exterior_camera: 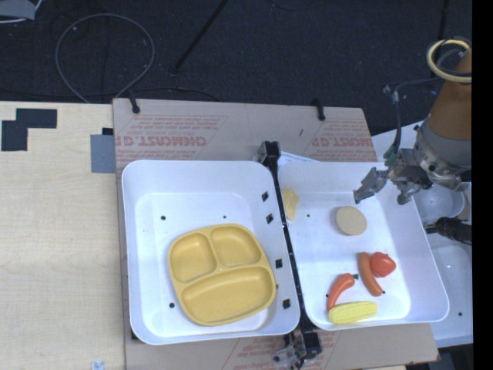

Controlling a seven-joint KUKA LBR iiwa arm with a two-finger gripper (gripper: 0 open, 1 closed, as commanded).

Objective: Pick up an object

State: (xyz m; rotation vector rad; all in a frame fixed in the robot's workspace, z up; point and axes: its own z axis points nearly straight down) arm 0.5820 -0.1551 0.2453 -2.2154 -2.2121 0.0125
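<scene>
Candidate object: round tan disc [351, 221], lying flat on the floor of the right bin [400, 206], upper middle, apart from the other items.
Other objects in that bin: red tomato-like piece [383, 264] touching an orange sausage-shaped piece [367, 274]; red-orange pepper [340, 287] just above a yellow corn cob [353, 311] at the near edge; a pale yellow wedge [290, 203] against the divider wall.
Left bin: left bin [154, 199] carries 1 yellow tray of 3 compartments [222, 273]; nothing seen in its compartments.
Gripper: gripper [389, 183] sits over the upper right part of the right bin, to the right of the disc and above it in the frame; nothing is seen between its fingers.
Jaws: apart, 2 dark fingers spread with a clear gap.
Arm: grey body with the orange band [456, 91] enters from the right edge.
Step in hand: judged as approach; no object lifted, all 6 loose items rest in the bin.
Next move: judged to call for centring the jaws over 1 item, most likely the nearby disc, then descending and closing.
Risk: the disc is low and flat, so the fingers may slide over it; the bin wall is close to the gripper.
</scene>
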